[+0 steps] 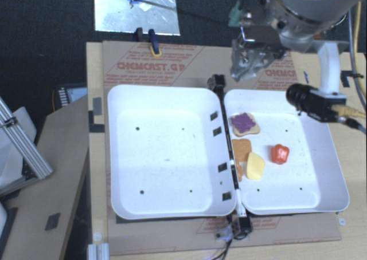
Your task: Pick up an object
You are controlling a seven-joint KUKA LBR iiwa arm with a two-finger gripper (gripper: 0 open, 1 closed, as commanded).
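Four small food-like objects lie in the right bin [321, 196]. A tan slice topped with purple [244, 123] sits near the bin's left wall. Just below it rests an orange-tan slice [241, 149], with a yellow piece [255, 166] touching its lower right. A red piece [279, 154] lies alone toward the bin's middle. My gripper [250, 65] hangs high above the bench beyond the right bin's far edge, well clear of all the objects. I see nothing between its fingers.
The left bin [166, 150] adjoins the right one along a black clipped seam [225, 138]. A black cylindrical device [312, 101] on a white mount juts over the right bin's far right corner. A foil sheet [136, 0] lies at the back.
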